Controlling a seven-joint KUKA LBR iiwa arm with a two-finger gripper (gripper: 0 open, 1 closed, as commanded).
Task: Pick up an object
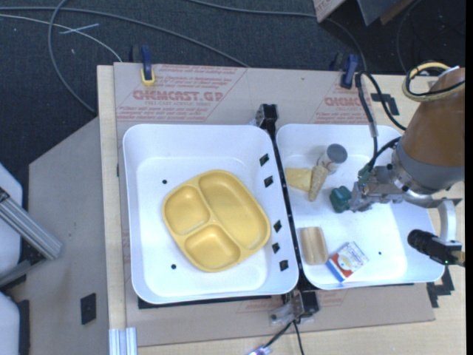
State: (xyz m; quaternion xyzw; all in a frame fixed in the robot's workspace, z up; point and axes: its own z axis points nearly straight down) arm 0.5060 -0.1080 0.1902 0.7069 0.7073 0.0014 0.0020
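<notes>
A small teal object point(340, 197) is lying in the right bin point(384, 268), near that bin's middle, and the gripper point(357, 198) is sitting directly at its right side, touching or very nearly touching it. Whether the fingers are spread, pressed together, or pinching the teal object cannot be told from this slant; the object is not seen between them. The grey arm point(432, 135), with its orange band, is reaching in from the right over the bin's right half. Just left of the teal object, a tan cone-shaped piece point(318, 181) is lying tilted beside a pale yellow wedge point(298, 178), and a grey round-topped item point(336, 154) is standing just above them. Toward the near edge, a tan block point(312, 244) is lying beside a small red, white and blue packet point(346, 260). The left bin point(148, 161) is holding a yellow three-compartment tray point(215, 220), lying flat and turned at a slant.
</notes>
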